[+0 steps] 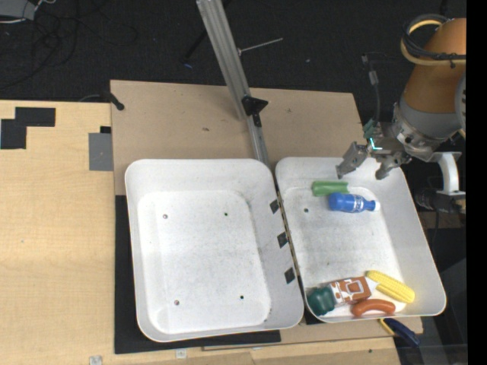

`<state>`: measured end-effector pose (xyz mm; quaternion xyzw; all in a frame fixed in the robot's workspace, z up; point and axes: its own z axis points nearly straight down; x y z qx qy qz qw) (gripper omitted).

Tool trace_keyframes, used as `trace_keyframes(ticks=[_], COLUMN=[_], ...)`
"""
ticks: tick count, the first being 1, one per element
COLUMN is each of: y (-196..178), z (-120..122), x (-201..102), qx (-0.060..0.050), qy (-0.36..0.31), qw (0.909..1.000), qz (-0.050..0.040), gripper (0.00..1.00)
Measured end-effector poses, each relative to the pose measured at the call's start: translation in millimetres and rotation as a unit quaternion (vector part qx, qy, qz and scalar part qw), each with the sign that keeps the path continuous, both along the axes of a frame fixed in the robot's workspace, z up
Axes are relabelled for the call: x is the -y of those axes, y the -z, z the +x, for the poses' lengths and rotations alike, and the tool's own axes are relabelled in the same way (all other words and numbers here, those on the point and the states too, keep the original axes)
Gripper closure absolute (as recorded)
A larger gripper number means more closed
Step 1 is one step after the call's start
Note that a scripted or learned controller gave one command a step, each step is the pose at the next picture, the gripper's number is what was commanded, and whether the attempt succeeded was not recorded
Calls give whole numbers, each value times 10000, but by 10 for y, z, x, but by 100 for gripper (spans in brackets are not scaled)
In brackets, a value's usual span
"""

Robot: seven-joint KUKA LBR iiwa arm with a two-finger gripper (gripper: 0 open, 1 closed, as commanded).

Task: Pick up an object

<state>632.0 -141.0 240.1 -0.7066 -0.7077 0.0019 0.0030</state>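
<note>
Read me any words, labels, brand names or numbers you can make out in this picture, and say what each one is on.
None can be read.
The orange and white packet in the right bin carries a print, too small and blurred to read.
The blue bottle shows no legible label.

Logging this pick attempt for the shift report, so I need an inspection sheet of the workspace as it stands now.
Surface: two white bins side by side, left bin and right bin, on a wooden bench.
Job's things: green piece and blue bottle at the right bin's far end; dark green item, red-white pack, yellow corn, orange piece at its near end.
Clutter: nothing seen.
End effector: open, above the far rim, holding nothing.
Cables: loops on the arm.
Surroundings: metal rail, dark floor.
</note>
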Motion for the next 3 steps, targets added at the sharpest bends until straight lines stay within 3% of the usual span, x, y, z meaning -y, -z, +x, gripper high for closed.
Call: trace_keyframes(ticks=[1, 3], y=[-24, 949], z=[8, -154], x=[0, -45], qx=[20, -8], qy=[-7, 11], qw=[10000, 10000], qz=[-6, 0], gripper=[0, 0])
